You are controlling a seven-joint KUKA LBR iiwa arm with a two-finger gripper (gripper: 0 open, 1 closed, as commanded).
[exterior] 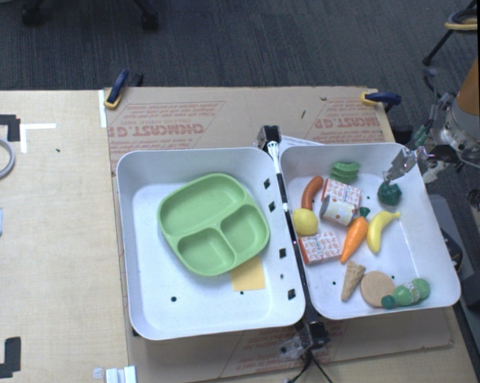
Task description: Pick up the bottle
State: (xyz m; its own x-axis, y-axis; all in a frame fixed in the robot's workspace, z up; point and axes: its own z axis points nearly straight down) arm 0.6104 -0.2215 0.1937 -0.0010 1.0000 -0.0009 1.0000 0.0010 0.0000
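We see the gripper [399,167] at the right bin's [430,219] upper right edge, whether spread or closed we cannot tell, while the bottle [406,294] lies near the bin's lower right corner, long axis roughly left-right, well below it.

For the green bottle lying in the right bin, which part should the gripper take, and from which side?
Probably the bottle's middle, from above, with the gripper closing across its narrow width. It lies on its side along the bin's near wall, touching the round tan disc, so its ends are crowded.
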